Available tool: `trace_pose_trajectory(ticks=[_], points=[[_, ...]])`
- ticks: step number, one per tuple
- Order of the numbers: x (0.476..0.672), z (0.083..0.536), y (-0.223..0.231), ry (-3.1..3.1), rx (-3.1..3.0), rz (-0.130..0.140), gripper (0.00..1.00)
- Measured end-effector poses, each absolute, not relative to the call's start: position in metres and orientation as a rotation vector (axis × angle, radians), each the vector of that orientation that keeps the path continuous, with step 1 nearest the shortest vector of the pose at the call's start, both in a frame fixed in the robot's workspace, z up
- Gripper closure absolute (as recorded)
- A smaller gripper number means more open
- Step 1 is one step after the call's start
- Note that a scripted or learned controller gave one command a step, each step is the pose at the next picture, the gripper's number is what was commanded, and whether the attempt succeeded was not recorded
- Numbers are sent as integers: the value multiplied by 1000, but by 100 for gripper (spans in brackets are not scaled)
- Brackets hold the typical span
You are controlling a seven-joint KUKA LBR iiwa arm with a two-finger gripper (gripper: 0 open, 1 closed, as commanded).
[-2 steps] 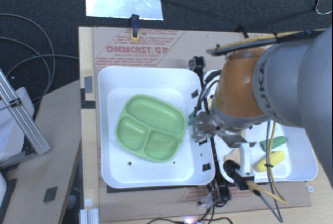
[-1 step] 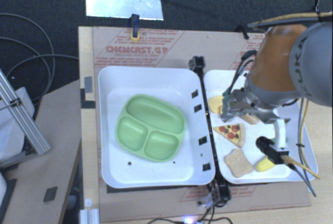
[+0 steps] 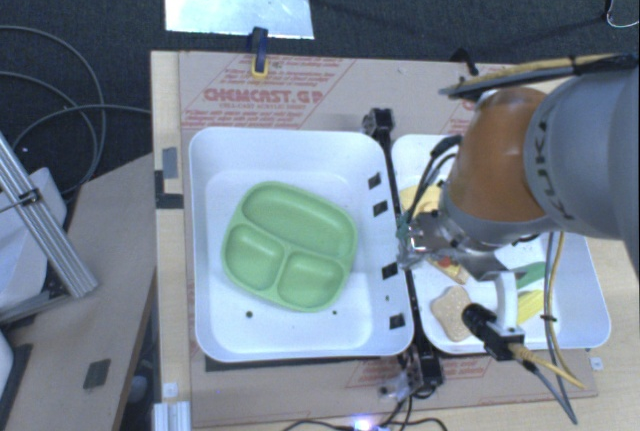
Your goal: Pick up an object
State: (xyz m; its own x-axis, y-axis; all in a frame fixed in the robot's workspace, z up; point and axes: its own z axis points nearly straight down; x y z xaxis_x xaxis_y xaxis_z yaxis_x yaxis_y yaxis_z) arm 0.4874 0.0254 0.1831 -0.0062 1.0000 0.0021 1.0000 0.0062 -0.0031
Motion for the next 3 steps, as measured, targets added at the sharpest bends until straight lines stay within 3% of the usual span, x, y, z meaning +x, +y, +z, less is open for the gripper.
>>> trace_pose_trajectory(ticks=[1, 2, 3], points=[[489, 300, 40, -2236, -2219, -20, 100], [495, 178, 94, -2226, -2208, 8, 100], [496, 98, 114, -2228, -2222, -18, 100]])
